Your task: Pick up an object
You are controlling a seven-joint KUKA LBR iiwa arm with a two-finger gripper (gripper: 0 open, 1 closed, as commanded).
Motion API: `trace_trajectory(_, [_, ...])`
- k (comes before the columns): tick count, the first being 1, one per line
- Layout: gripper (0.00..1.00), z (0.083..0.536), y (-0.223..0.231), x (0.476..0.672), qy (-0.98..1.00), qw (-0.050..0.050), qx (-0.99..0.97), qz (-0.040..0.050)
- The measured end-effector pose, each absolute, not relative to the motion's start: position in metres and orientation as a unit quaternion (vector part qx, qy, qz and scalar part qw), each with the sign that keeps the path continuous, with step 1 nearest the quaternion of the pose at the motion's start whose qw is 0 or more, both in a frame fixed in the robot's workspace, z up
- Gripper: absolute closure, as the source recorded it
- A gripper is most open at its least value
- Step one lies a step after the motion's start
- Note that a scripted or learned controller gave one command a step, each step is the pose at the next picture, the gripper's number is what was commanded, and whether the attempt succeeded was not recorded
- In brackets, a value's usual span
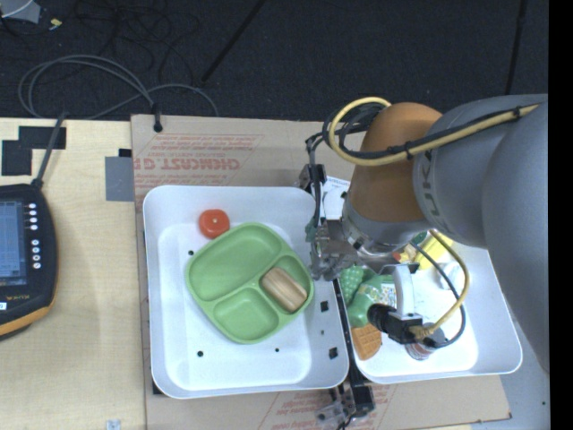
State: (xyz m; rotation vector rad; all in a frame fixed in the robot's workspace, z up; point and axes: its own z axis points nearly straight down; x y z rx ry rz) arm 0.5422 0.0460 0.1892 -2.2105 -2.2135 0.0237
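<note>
Two white bins sat side by side in the lower middle of the frame. The arm [466, 177] filled the upper right, its gripper [333, 256] low over the seam between the left bin [170, 348] and the right bin [488, 352]; its state could not be told. A green plate [228, 280] lay in the left bin, a tan block [284, 288] in its right compartment. An orange disc [214, 223] sat beside the plate's upper left. Green packets [363, 294] and an orange piece [367, 340] lay in the right bin.
</note>
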Motion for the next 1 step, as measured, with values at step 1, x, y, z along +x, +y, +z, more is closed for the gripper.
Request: trace_trajectory(1, [1.0,0.3486,0.0475,0.4749,-0.708,-0.002,-0.706,-0.0049])
